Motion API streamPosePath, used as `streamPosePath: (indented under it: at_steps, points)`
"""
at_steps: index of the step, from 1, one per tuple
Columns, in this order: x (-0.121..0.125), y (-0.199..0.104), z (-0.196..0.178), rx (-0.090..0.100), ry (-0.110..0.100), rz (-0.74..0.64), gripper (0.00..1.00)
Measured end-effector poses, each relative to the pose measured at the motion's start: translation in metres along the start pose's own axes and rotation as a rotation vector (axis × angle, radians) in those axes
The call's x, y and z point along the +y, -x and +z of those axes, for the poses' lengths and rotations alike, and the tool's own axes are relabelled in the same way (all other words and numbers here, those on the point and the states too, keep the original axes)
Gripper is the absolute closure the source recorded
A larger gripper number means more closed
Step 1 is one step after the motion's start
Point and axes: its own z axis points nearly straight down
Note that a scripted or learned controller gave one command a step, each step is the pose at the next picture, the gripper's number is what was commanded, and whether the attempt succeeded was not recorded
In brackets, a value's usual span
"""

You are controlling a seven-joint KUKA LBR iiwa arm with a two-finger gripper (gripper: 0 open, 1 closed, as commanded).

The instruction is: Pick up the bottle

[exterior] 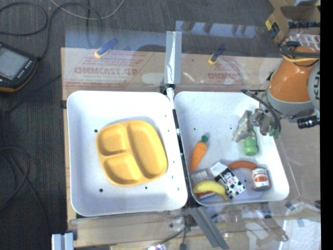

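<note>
**Gripper parked right over the bottle**

In the right bin [187, 108], the gripper [251, 125] hung just above the small green bottle [251, 146], which sat near the bin's right wall. Couldn't tell if the jaws were released or clenched, too blurry. A carrot [198, 152], banana [210, 187] and little can [260, 178] lay nearer. The left bin [83, 108] had a yellow divided tray [132, 151].

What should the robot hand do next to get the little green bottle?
Probably go straight down a little. The gripper sits right above the green bottle in the right bin, and nothing shows the bottle held yet. The sausage and the small can lie just below it in the picture, so a careful, straight drop seems safest.
</note>
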Motion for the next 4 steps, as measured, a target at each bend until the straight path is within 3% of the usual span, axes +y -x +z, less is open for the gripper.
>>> streamPosePath:
  at_steps: [1,2,3,4]
  points:
    - [0.043,0.045,-0.032,0.005,-0.006,0.217,1.00]
    - [0.020,0.040,-0.024,0.006,-0.007,-0.177,1.00]
    - [0.037,0.023,-0.093,0.005,-0.004,-0.098,1.00]
    - [-0.013,-0.032,-0.059,0.009,-0.007,-0.116,1.00]
